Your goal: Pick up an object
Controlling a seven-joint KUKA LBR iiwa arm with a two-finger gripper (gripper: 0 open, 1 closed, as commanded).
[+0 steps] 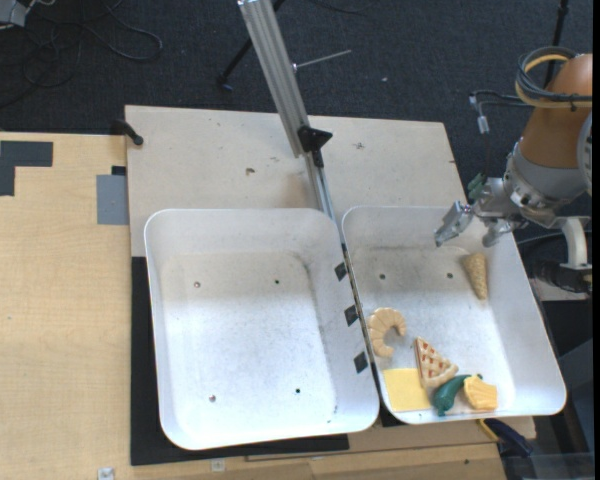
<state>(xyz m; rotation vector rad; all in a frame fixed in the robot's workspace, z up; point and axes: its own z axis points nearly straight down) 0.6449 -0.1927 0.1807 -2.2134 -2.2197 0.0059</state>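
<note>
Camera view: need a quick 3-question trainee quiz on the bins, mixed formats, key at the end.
1. True or false: the croissant lies in the left bin.
2. Which item lies nearest the gripper?
A. yellow square
B. cone
C. waffle wedge
3. Fill in: the green piece sits between the yellow square and the ____ chunk.

Key: 1 false, it lies in the right bin. 2 B. 3 orange.
</note>
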